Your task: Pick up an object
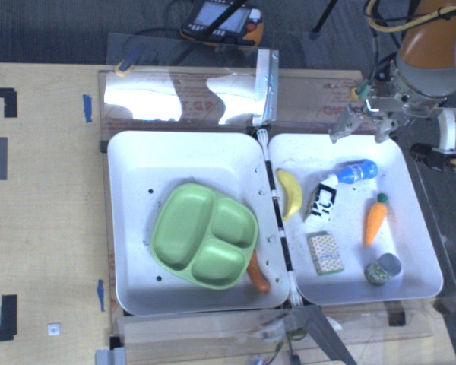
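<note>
Carrot (375, 220) between bottle (356, 172), can (382, 268) and box (325, 252); pincer (362, 130) open, empty, above bin rim (342, 140).

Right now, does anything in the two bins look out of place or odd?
One thing stands out: in the left bin, an orange object is partly tucked under the edge of the green divided plate, so the plate may sit unevenly. In the right bin, the banana lies close against the dividing wall. Nothing looks spilled or broken.
</note>
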